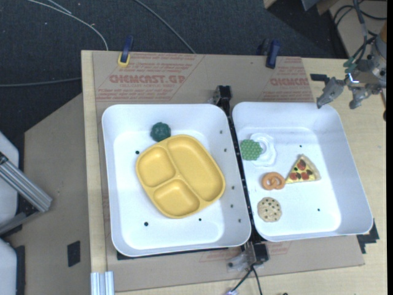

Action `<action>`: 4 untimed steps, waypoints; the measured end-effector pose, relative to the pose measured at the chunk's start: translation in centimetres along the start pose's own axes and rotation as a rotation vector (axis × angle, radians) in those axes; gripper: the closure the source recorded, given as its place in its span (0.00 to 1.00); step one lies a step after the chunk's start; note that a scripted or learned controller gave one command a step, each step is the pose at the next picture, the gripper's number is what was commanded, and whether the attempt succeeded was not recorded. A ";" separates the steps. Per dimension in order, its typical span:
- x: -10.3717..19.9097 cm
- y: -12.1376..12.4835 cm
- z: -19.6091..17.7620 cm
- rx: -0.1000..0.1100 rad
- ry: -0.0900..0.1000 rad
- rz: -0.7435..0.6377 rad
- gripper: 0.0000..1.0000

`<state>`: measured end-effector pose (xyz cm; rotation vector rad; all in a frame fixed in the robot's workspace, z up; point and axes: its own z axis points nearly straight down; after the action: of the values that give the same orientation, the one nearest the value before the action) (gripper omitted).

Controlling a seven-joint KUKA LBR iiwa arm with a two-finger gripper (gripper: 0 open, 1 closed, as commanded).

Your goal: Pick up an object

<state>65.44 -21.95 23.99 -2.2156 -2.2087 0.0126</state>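
We see the two-finger gripper (pixel 342 95) at the upper right, above the far right corner of the right white bin (pixel 347 165) and clear of its contents. Its fingers (pixel 326 94) are spread wide apart with nothing between them.

In the right bin we find four candidate objects. A slice of toy pizza with red toppings (pixel 303 170) lies near the middle. A small orange pretzel-shaped toy (pixel 272 180) sits just beside its left tip. A round speckled toy cookie (pixel 269 209) lies below the pretzel, apart from it. A green knobbly toy vegetable (pixel 250 149) rests against a flat white piece (pixel 266 149) near the bin's left wall.

In the left white bin (pixel 120 183) we find a yellow three-compartment plastic plate (pixel 179 175), tilted diagonally. A dark green round toy (pixel 161 131) lies just beyond the plate's far edge.
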 end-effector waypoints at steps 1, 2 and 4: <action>0.1 0.3 -0.9 -0.014 -0.004 -0.004 0.00; 0.5 0.0 3.4 -0.011 -0.003 -0.004 0.00; 0.7 0.5 15.0 -0.009 -0.002 -0.005 0.00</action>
<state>65.74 -21.21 9.00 -2.2157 -2.2195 0.0055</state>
